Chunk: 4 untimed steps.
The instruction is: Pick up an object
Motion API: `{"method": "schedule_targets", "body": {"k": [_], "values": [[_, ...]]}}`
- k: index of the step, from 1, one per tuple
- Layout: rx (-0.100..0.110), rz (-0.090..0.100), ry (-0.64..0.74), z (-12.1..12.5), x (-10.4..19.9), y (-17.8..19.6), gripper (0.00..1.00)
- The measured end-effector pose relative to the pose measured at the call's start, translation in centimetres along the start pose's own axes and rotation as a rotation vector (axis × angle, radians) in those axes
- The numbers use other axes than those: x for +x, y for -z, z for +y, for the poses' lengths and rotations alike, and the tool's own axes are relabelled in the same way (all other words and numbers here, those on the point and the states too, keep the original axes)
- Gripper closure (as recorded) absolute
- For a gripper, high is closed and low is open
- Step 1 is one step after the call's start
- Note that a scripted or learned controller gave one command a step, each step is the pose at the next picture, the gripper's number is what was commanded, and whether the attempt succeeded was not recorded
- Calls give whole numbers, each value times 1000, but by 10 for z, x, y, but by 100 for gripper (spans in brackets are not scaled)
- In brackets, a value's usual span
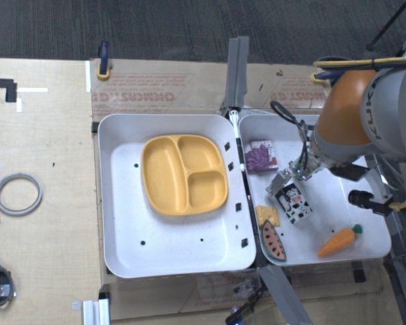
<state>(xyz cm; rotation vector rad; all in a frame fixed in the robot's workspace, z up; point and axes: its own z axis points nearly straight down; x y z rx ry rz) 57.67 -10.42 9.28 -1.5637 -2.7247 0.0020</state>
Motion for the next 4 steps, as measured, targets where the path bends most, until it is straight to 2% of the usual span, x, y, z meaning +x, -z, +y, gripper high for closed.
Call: {"method": "schedule_targets", "body": {"k": [1, 2, 3, 4], "values": [[-1, 0, 62, -47, -8, 9, 0], [0, -1, 63, -47, -9, 17, 100], [-6, -5, -357, -12, -53, 5, 100], [0, -1, -456, 40, 15, 99, 100]]}}
